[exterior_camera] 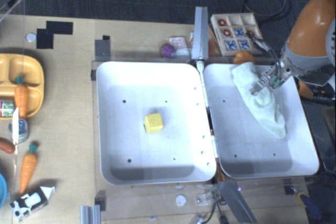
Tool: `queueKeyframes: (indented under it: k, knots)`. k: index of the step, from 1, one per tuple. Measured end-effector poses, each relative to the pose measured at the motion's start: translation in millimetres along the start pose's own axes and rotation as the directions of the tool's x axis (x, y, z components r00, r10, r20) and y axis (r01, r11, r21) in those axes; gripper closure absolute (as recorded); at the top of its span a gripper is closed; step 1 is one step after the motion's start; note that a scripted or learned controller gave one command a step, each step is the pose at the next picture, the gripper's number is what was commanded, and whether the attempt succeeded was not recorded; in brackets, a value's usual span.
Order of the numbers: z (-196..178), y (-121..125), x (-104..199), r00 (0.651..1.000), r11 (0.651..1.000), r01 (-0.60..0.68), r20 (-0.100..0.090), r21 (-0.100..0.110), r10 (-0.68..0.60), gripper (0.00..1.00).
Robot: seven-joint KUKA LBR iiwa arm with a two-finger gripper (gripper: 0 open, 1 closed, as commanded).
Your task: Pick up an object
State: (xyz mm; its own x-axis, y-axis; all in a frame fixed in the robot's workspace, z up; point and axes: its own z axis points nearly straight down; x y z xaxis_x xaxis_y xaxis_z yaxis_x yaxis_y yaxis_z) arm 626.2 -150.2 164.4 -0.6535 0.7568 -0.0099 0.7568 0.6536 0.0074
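A yellow block lies near the middle of the left bin. A crumpled white cloth is draped along the far right part of the right bin, from the back wall toward the middle. My gripper comes in from the right and is down on the upper part of the cloth, its fingertips touching or pressing into the fabric. Whether any cloth is pinched between them is unclear from this angle.
Behind the bins sit a purple ball, a small packet, a tic-tac-toe board and an orange object. On the left of the bench are a yellow toy tray and toy carrots.
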Motion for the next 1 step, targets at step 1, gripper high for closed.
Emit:
queueKeyframes:
  k: [1]
  knots:
    - [-107.0, -35.4, -23.7, 0.981, 0.981, -0.195, 0.003, -0.001, 0.195, 1.00]
